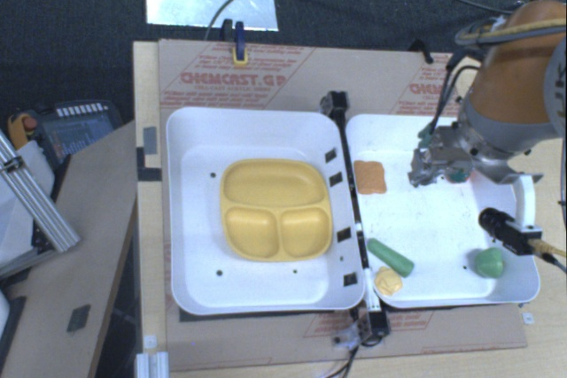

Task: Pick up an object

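Note:
The right bin (443, 288) holds an orange-brown flat square (369, 177) near its left wall, a green cylinder (391, 258) lower down, a small yellow piece (387, 281) at the front left corner and a green ball (488, 262) at the front right. My gripper (427, 169) hangs over the upper middle of that bin, to the right of the orange-brown square. The grey arm with its orange band (523, 22) rises behind it. I see nothing gripped, and the fingertips are too dark and small to read.
The left bin (190, 190) holds a yellow three-compartment tray (270, 208). A black divider strip (347, 199) runs between the bins. A black fixture (507, 230) sticks in over the right bin near the green ball. Cables loop across the back of the bench.

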Tool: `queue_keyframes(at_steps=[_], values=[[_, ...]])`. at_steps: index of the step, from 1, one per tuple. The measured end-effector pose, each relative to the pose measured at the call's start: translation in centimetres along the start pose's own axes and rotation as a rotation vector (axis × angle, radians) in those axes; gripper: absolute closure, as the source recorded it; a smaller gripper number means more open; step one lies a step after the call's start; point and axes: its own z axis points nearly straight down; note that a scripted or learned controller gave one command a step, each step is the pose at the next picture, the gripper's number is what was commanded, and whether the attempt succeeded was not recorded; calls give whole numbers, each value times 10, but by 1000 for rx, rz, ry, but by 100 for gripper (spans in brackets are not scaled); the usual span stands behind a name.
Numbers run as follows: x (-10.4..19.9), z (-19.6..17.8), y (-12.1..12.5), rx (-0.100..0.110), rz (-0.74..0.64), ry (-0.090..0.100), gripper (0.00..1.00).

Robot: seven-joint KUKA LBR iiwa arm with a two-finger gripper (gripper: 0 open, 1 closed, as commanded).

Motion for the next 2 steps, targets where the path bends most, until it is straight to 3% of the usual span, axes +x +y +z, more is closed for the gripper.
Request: queue_keyframes(at_steps=[2], values=[[113, 28, 14, 3, 1, 0, 100]])
